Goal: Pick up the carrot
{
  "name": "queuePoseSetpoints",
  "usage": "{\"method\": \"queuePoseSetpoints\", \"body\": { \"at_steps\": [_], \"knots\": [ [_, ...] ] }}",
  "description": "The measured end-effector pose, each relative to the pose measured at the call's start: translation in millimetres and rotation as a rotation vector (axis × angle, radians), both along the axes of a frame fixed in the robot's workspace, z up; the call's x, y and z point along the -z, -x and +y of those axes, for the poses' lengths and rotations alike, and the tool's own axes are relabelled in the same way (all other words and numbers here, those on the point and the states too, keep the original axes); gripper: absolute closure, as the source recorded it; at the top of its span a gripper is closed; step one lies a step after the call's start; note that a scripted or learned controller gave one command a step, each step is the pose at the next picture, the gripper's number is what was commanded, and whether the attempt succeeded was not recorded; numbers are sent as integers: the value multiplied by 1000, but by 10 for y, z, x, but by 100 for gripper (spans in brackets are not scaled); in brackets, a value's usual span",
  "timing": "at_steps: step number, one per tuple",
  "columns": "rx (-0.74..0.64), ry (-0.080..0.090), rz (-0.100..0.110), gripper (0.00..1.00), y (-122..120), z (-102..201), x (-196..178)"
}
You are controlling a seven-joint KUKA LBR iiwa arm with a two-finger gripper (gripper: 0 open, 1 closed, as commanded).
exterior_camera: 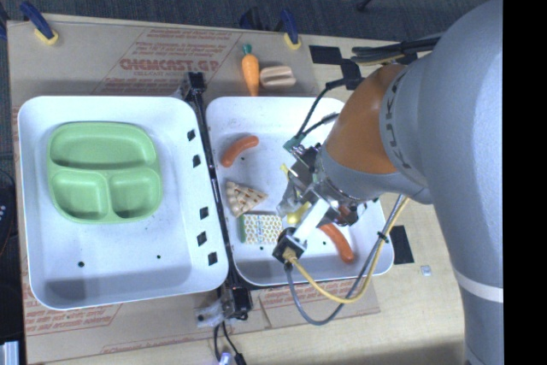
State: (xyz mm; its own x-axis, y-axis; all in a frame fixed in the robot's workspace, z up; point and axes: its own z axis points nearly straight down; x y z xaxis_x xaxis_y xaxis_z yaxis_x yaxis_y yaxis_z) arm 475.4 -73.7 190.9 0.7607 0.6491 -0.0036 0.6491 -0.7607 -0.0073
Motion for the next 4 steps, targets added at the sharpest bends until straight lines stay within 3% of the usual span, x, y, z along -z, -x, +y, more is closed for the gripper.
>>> {"method": "queuePoseSetpoints", "body": {
  "at_steps": [1,2,3,4],
  "knots": [
    [211,2,-4,100,-317,-581,-1067],
    [178,2,-4,100,-9,-1058,-1481],
    [299,0,0,100,-2,-890,-182],
    [30,-1,-2,100,0,-926,999]
  ]
}}
